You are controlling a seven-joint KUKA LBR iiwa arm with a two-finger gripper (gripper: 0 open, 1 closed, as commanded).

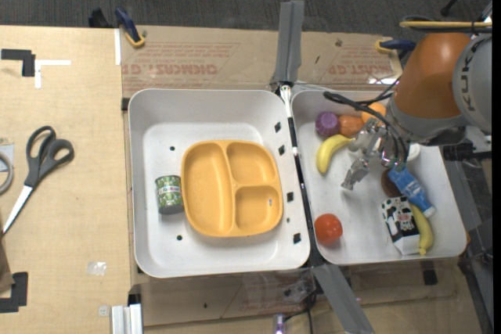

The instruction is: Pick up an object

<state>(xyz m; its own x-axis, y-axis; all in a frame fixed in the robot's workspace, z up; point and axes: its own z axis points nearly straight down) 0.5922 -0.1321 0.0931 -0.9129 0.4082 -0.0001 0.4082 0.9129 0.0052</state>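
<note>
My gripper (357,170) hangs over the middle of the right bin (368,246), its fingers open and pointing down-left with nothing between them. A yellow banana (332,152) lies just to its left. Further back sit a purple plum-like fruit (326,123) and an orange carrot (352,123). A red tomato (328,228) rests near the bin's front left. To the right of the gripper are a blue bottle (410,188), a brown object (389,184) partly hidden by it, a black-and-white carton (400,220) and a second banana (424,231).
The left bin (149,238) holds a yellow divided plate (232,188) and a green can (168,194) beside it. Scissors (37,160) lie on the bench far left. The orange-banded arm (435,74) covers the right bin's back right corner.
</note>
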